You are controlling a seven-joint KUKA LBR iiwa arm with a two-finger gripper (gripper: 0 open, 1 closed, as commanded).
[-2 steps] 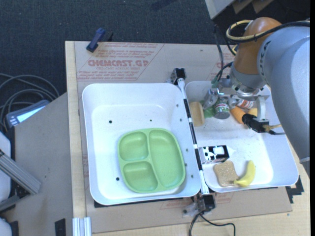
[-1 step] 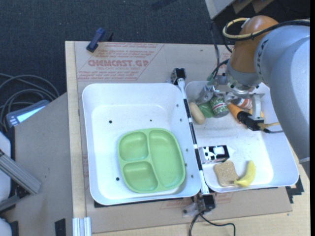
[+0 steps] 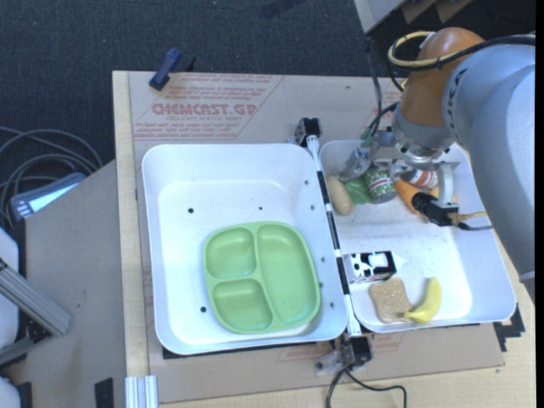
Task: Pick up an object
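Tray in left bin

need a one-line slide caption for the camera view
KUKA arm's gripper lowered over a green can in the right bin; green divided tray in the left bin.

probably a robotics lab: taped bench, loose cables, dark carpet.

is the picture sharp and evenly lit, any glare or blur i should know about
Camera view: mostly sharp on the green tray and banana; light is even with soft, faint shadows; the white bins are bright but keep their edges; the arm at right looks soft and washed out, being close to the lens; the items under the gripper are cluttered and hard to tell apart.
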